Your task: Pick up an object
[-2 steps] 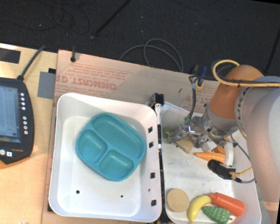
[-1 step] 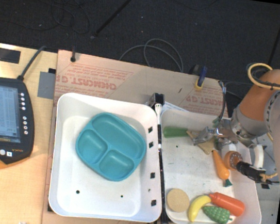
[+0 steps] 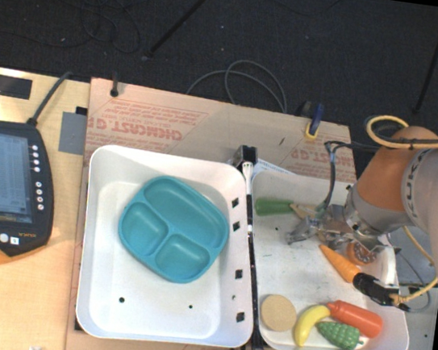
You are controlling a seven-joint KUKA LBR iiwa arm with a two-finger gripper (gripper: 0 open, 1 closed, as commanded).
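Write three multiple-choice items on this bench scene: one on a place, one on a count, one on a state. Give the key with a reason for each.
1. Where does the teal divided plate lie?
A. In the left bin
B. In the right bin
C. On the cardboard

2. How many compartments does the plate show?
A. Two
B. Three
C. Five

3. How does the banana lie in the right bin?
A. Held up by the hand
B. Resting on the bin floor beside the round tan disc
C. On the plate

Key: 1 A, it sits on the left bin's floor. 2 B, three hollows are visible. 3 B, it lies flat next to the disc, apart from the arm.
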